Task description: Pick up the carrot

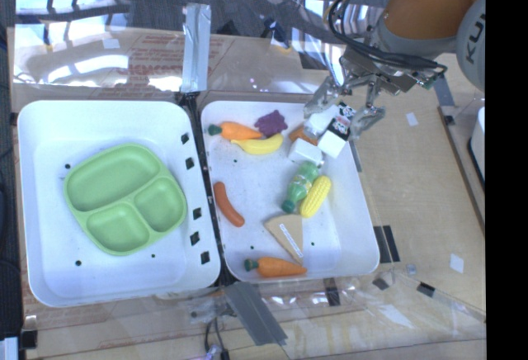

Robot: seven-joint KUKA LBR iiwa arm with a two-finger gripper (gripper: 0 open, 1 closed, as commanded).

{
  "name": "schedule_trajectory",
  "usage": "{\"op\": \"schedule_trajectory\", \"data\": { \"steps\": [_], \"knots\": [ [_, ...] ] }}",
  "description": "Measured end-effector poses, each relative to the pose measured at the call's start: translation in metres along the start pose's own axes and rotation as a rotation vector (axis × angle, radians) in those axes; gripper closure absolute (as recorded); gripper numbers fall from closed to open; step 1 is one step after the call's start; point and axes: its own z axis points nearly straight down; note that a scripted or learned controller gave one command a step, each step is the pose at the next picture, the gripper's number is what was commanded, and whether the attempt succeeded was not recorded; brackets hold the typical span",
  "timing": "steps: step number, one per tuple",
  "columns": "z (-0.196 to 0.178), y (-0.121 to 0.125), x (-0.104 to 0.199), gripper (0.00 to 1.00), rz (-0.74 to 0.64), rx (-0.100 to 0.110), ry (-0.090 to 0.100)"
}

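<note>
White bins, two, stand side by side on the bench. The left bin holds a green plate with three compartments and nothing else that I can see.

The right bin holds the rest. Two carrots are noted. The upper carrot lies near the far wall towards the bin's left side, its green end pointing left; it touches the banana just below it, and a purple piece sits just to its right. The lower carrot lies along the near wall, green end also pointing left, just beside a tan wedge.

Other contents: a sausage lies alone near the left wall. A green bottle and a corn cob lie touching, mid-bin. A white block sits above them. A small orange piece beside the block is partly hidden; I cannot identify it.

My gripper hangs over the far right corner of the right bin, well apart from both carrots. I cannot tell whether it is open or closed. I see no item held in it.
</note>
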Motion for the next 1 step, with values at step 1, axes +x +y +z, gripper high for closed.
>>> {"op": "schedule_trajectory", "data": {
  "steps": [1],
  "knots": [
    [0.0371, 0.1048, 0.0646, 1.00, 0.225, 0.001, 0.000]
  ]
}}
